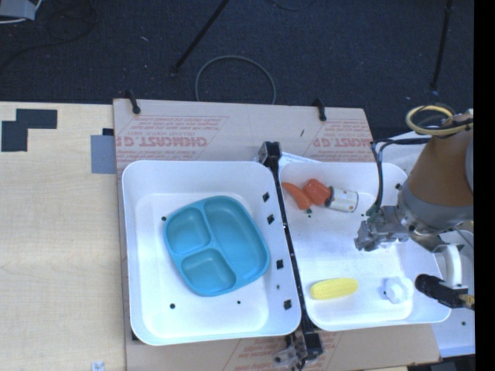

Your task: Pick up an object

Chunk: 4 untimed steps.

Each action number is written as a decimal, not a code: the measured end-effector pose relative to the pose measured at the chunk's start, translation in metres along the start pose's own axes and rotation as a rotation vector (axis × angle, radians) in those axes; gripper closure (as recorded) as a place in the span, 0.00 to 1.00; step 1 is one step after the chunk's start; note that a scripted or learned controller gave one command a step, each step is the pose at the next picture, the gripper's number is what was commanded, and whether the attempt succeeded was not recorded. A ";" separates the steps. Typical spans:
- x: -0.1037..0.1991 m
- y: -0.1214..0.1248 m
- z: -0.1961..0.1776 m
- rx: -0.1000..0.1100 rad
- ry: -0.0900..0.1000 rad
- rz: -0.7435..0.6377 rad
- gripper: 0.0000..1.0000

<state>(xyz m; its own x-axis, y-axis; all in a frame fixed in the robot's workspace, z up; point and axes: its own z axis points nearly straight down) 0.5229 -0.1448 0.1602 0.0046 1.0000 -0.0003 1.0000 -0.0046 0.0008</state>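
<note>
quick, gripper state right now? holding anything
gripper: cannot be told; it sits low over the right bin, no object seen in it.

A divided plate (215, 243) lies in the left bin (147, 207). In the right bin (340, 315), a corn cob (334, 288) lies before a carrot (296, 194), left of my gripper (373, 236).

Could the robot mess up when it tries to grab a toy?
Maybe. The gripper hangs over bare floor of the right bin, between the toys, so going straight down would likely catch nothing. The orange toy sits close to the divider, which could get bumped. The small white piece lies near the bin's corner, hard to reach.
</note>
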 end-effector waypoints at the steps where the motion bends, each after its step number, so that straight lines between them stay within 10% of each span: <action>1: -0.002 -0.008 -0.059 -0.002 0.000 -0.006 1.00; 2: -0.003 -0.007 -0.075 0.001 0.000 -0.005 1.00; 4: 0.108 0.009 -0.077 0.004 0.003 -0.009 1.00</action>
<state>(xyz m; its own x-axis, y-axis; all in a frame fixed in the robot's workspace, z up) 0.5322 -0.0371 0.2369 -0.0044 1.0000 0.0024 1.0000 0.0044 -0.0035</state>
